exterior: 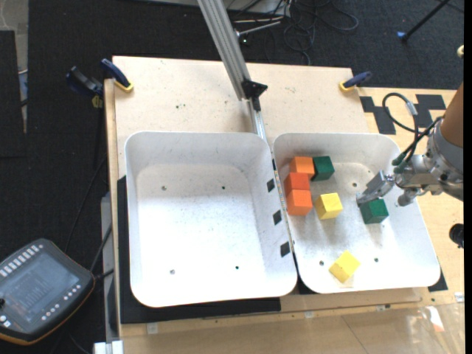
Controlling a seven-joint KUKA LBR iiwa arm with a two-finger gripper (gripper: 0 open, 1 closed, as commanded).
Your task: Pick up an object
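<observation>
While the grey arm (450,142) reaches in from three o'clock, its pincer (377,192) hangs over the right bin (424,260), low at the bin's three o'clock side. One light-coloured finger (371,189) slants down toward a dark green cube (375,211), which sits just beneath and beside the tip; whether they touch is unclear. The fingers' spacing is hidden by the wrist, so I cannot tell if they stand apart or together, and no object shows between them.

Toward nine o'clock in the same bin, three orange cubes (299,190) stand in a close column along the wall, with another green cube (322,168) touching the topmost one at its three o'clock side. A yellow cube (330,206) lies just beside the lowest orange one. Near six o'clock, well apart from the rest, a second yellow block (344,266) rests tilted.

Beside it, the left bin (147,198) sits on the pale wooden surface (192,94), and a metal rail (225,39) slants in from twelve o'clock, ending between the bins.
</observation>
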